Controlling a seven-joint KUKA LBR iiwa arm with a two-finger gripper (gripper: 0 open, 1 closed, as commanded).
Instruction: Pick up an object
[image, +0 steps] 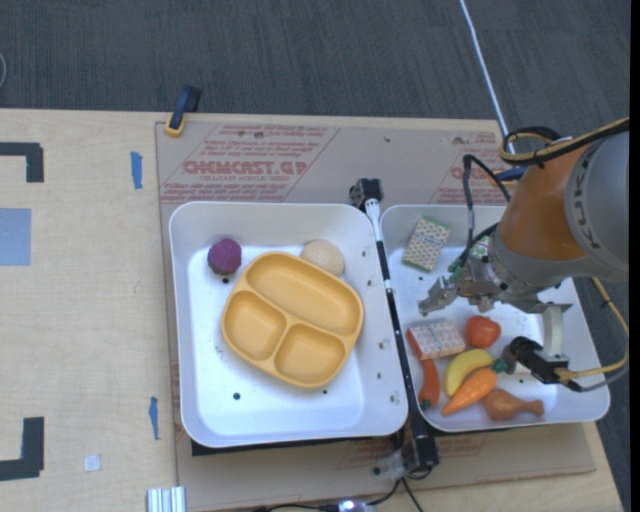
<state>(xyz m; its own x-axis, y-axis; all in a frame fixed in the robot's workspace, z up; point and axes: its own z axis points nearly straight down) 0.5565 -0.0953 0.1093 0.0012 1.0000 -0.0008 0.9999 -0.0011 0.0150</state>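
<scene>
the arm enters from the right and hangs over the right bin (590, 405). the gripper (447, 291) sits low over the bin's middle, just above the pink wafer block (436, 338). its metal tip is visible, but whether it is spread or closed cannot be told, and nothing is visibly held.

candidate objects lie in the right bin: the wafer block below the gripper, a red tomato (483, 329) just beside it, a yellow banana (466, 368), an orange carrot (468, 392), a brown drumstick (511, 405), a thin red chili (429, 381) near the bin's left wall, and a patterned green square (427, 243) at the far end.

handling judgement: these appear to be toy foods, probably light, rigid and smooth.
- wafer block: flat parallel sides; take it across the short width.
- tomato: round and likely slippery; centre the grasp on its widest part.
- carrot and banana: touching each other; grip across the mid-body, approaching from above to avoid the neighbour.

the left bin (190, 300) holds a yellow divided tray (290, 318), a purple ball (224, 255) and a beige ball (323, 255).
</scene>
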